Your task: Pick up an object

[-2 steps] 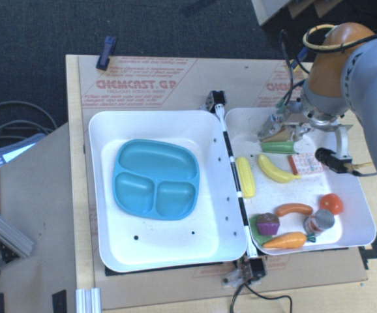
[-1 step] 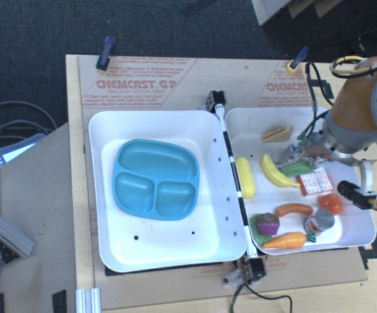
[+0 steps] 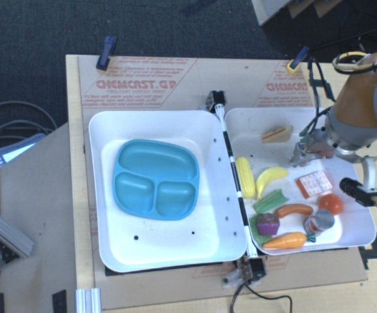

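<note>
The desk [image 3: 77,175] bears two bins. The left bin [image 3: 110,240] holds one blue tray [image 3: 156,178]. The right bin [image 3: 358,230] holds one each of hot dog [image 3: 276,134], corn [image 3: 244,176], banana [image 3: 271,177], carton [image 3: 314,184], tomato [image 3: 331,203], sausage [image 3: 293,210], can [image 3: 319,222] and carrot [image 3: 283,241]. The pincer [image 3: 304,152] hangs between hot dog and carton; I cannot tell its grip.

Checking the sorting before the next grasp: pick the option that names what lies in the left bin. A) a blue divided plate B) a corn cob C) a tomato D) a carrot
A: the blue divided plate lies alone in the left bin, while the corn cob, carrot and tomato lie in the right bin.
</note>
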You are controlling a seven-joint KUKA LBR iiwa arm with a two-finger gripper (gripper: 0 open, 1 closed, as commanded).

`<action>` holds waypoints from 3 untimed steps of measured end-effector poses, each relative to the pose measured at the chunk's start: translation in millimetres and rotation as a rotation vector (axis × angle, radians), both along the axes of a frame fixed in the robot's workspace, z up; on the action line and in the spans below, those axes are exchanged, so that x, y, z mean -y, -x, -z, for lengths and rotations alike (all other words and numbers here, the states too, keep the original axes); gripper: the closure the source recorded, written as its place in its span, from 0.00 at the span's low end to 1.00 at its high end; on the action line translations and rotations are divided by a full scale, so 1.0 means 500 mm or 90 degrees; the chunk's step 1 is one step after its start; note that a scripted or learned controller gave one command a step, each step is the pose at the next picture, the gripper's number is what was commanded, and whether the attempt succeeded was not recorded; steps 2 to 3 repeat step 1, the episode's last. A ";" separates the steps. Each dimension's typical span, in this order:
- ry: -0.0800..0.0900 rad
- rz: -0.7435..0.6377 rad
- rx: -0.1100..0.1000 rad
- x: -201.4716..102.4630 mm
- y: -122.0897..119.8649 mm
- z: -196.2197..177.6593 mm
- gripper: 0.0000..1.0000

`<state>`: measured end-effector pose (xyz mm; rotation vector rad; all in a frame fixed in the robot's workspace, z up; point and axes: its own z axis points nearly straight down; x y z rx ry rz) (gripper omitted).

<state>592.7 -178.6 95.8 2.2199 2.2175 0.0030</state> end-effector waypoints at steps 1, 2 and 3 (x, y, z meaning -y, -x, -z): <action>0.000 0.000 0.000 0.000 0.000 0.000 0.00; 0.000 0.000 0.000 0.000 0.000 0.000 0.00; 0.000 0.000 0.000 0.000 0.000 0.000 0.00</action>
